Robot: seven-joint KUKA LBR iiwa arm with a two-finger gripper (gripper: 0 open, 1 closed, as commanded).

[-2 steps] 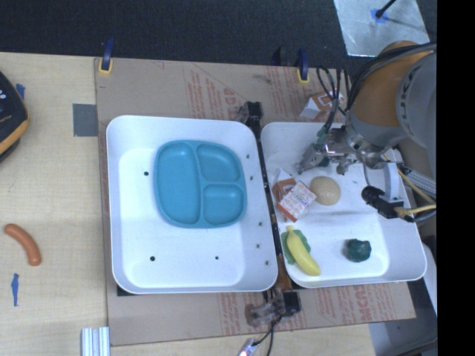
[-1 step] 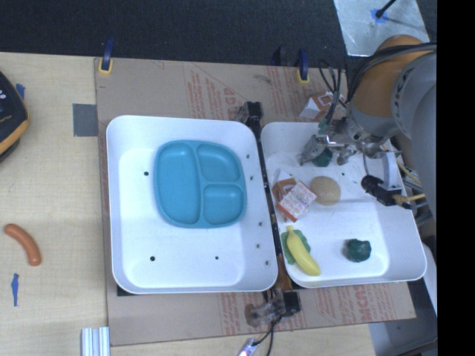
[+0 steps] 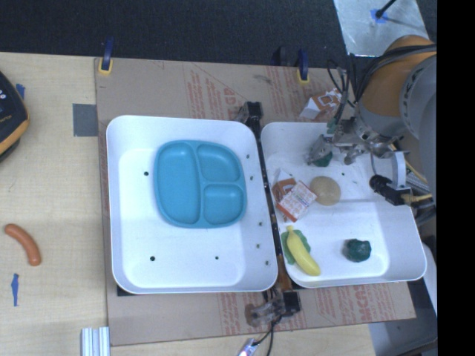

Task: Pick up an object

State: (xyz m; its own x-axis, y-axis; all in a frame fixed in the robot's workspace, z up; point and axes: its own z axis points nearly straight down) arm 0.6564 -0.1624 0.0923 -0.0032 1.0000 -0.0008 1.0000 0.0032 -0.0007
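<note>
The grey arm with its orange band is reaching in from the right and hanging over the far part of the right bin (image 3: pixel 393 221), with the tool (image 3: pixel 334 148) sitting low near the bin's back wall; whether it is apart or together I cannot tell, since the metal parts are blurring into one another, and nothing is showing between them. Just in front of the tool, a round tan object (image 3: pixel 325 190) is lying on the bin floor, and beside it to the left a small red-and-white packet (image 3: pixel 295 199) is resting close to the bin's left wall. Nearer the front edge, a yellow banana with a green end (image 3: pixel 300 251) is lying at a slant by the left wall, and a dark green lump (image 3: pixel 357 250) is sitting apart from it toward the right. The left bin (image 3: pixel 133 265) is carrying a blue divided plate (image 3: pixel 199 183) with three compartments, lying flat toward its far side. Out on the worktop (image 3: pixel 52 199), well to the left of both bins, an orange sausage-shaped piece (image 3: pixel 23 243) is lying on its own.
</note>
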